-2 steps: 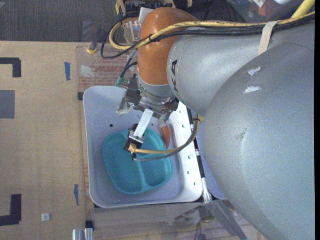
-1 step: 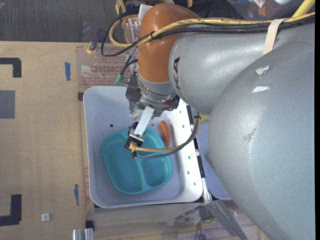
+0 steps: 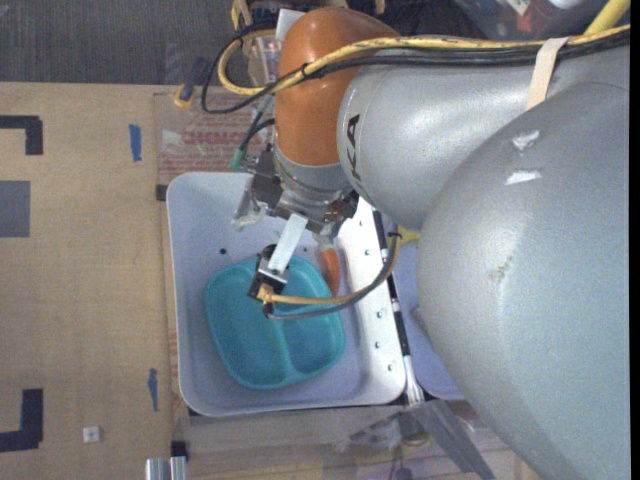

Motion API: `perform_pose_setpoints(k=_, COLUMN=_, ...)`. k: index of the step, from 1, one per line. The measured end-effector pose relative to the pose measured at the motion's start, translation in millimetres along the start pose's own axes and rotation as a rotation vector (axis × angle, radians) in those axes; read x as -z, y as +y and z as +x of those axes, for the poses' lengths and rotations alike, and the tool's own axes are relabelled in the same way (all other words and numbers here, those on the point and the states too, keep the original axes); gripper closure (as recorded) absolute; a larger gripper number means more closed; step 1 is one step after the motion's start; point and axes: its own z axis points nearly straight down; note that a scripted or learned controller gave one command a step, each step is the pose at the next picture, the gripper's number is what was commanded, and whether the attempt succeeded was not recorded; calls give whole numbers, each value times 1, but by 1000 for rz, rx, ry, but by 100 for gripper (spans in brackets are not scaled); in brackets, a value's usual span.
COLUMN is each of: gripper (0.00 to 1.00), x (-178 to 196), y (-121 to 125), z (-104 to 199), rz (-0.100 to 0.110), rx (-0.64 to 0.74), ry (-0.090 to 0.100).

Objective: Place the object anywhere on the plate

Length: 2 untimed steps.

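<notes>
A teal plate (image 3: pixel 272 336) with a dividing ridge lies in the left white bin (image 3: pixel 195 268), towards its near side. A small orange object (image 3: pixel 331 265) shows just past the plate's upper right rim, partly hidden under the wrist. Whether it rests in the bin or hangs from the gripper cannot be told. My gripper (image 3: pixel 292 214) hangs over the bin's far half, just above the plate's far edge, below the arm's orange band.
The big grey arm covers the right bin (image 3: pixel 432 373) and most of the view's right side. Bare bin floor lies left of and beyond the plate. Brown bench board with blue tape marks stretches to the left.
</notes>
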Motion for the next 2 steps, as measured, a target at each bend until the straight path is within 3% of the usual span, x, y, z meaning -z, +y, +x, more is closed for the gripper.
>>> perform_pose_setpoints(k=1, gripper=100, x=10, y=0, z=1, rz=-2, rx=5, ry=-1)
perform_pose_setpoints(k=2, gripper=0, x=10, y=-1, z=2, rz=-1, rx=6, ry=-1)
